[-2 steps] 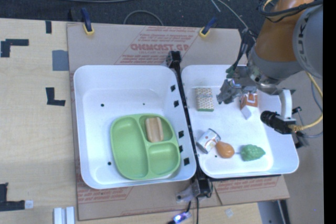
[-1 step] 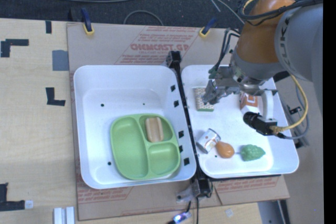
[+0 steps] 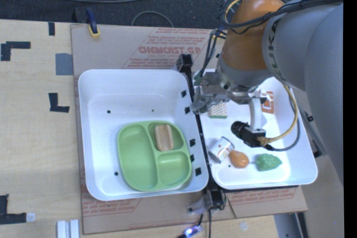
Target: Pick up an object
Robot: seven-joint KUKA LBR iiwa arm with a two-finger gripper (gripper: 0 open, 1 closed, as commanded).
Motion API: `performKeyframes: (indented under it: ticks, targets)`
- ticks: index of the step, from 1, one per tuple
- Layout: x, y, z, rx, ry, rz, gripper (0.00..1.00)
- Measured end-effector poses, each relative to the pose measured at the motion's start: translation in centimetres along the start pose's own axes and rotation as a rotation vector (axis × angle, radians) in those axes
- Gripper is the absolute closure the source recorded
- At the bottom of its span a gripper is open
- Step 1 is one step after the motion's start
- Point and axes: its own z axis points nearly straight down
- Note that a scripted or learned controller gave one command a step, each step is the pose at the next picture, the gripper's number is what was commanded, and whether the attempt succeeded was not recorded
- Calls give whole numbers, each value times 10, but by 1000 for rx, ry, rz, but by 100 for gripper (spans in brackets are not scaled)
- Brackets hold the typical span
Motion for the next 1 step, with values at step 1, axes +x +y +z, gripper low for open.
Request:
performKeyframes:
  ticks: [1]
  targets:
    - [56, 9, 5, 0, 0, 0, 100]
